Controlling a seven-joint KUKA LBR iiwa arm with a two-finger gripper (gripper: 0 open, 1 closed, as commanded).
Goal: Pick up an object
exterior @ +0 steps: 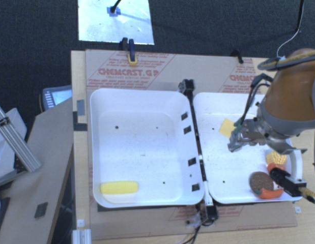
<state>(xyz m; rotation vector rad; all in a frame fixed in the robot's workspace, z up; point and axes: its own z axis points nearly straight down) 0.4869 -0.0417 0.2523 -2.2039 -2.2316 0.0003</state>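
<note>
Robot arm reaching from the right over the right bin [218, 136] of two white bins.

The gripper [237, 142] hangs low over the right bin, just beside a pale yellow block [227, 127] at its upper left; whether it is open or closed cannot be told. A brown disc [259, 182], an orange piece [271, 193] and a yellow corn-like piece [276, 159] sit near the bin's lower right corner. A yellow oblong [119, 187] lies in the left bin [142, 111], at its lower left.

Bins [142, 103] smooth glossy white plastic; bench board [162, 67] matt brown; pincer [237, 141] dull metal.
</note>
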